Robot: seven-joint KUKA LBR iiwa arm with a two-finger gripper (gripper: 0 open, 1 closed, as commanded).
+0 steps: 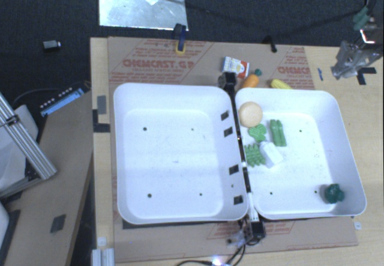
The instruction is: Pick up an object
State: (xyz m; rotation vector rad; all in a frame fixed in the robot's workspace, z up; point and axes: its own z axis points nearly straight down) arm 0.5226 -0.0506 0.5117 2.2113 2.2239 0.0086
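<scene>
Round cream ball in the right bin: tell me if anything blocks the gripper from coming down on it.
Nothing visible covers the cream ball; it lies exposed from above. The gripper sits off past the right bin's far right corner. A green piece lies close beside the ball, which may crowd the fingers.

Two white bins, six small items inside, three more on the bench

The left bin (174, 157) and the right bin (312, 157) make two. The right one holds one cream ball (251, 114), three bright green pieces (257, 133) (278, 132) (254, 155), one white block (271, 154) and one dark green lump (332, 193). Behind the bins lie one orange piece (250, 81), one yellow piece (279, 84) and one small carton (235, 66).
</scene>
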